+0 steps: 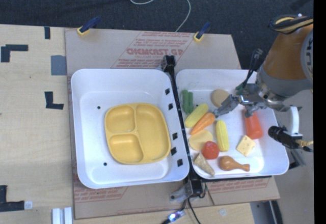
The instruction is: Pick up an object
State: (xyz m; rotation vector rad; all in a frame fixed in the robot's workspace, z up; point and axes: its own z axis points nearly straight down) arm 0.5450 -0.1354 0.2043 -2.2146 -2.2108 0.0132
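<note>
We start at the near edge of the right bin (279, 169), where a drumstick (234, 164) lies, with a pale wedge (204, 165) beside it toward the yellow tray (136, 132) and a cheese cube (246, 145) just past it. A tomato (210, 150) sits a little farther in, touching a corn cob (222, 135). Beyond those we see a carrot (203, 122) and a yellow banana-like piece (196, 114), and farther still a green pepper (188, 101) and a tan potato (220, 97) against the back of that bin.

Here is our worry: the pieces lie packed close, so a descent toward any one may catch a neighbour and shove the target aside. A rounded piece such as the corn cob could also roll out from under a squeeze, we judge.

Now the gripper (240, 107). It hangs over the far half of the right bin, between the potato and an orange-red piece (253, 127). One dark finger (224, 108) reaches out toward the carrot's end and the other points at the orange-red piece, so we read the jaws as spread wide. Nothing sits between them; it carries nothing, and whether a fingertip touches the carrot we cannot tell. No object is lifted yet.
</note>
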